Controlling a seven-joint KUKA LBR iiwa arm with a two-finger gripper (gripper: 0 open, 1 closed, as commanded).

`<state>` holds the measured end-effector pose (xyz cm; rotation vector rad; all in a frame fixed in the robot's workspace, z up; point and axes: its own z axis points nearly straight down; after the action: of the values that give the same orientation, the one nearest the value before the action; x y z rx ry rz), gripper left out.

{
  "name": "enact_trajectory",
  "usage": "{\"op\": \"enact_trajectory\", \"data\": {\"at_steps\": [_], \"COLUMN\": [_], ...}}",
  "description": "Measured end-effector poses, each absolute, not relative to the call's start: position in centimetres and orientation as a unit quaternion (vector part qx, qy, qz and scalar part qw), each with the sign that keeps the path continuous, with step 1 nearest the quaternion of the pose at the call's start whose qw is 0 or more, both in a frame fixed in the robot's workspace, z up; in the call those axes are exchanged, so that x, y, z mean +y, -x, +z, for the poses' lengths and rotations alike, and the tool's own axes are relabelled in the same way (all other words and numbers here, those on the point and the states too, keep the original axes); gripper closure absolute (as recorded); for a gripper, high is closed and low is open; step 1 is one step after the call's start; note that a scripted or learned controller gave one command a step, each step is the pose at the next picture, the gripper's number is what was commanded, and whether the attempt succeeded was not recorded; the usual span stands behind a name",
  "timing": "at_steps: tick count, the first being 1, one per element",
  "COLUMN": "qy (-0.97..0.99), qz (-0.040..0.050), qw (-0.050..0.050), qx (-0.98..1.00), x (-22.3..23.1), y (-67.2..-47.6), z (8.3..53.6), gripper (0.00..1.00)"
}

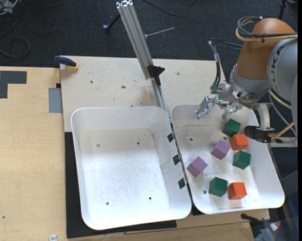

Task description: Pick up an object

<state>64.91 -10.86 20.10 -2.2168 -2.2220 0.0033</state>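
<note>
The right bin holds several small cubes: green ones, orange ones and purple ones. My gripper hangs over the far edge of the right bin, up and left of the topmost green cube. Its fingers are spread apart with nothing between them.
The left bin sits beside the right one, split from it by a divider with black clips. A slanted aluminium bar rises behind the bins. A yellow-blue clamp lies at the bench's far left.
</note>
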Motion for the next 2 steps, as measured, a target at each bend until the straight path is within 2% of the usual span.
{"op": "enact_trajectory", "data": {"at_steps": [2], "qy": [0.707], "qz": [0.0028], "qw": [0.003], "qx": [-0.707], "x": [-11.6], "y": [-65.1], "z": [9.3], "gripper": [0.00]}}
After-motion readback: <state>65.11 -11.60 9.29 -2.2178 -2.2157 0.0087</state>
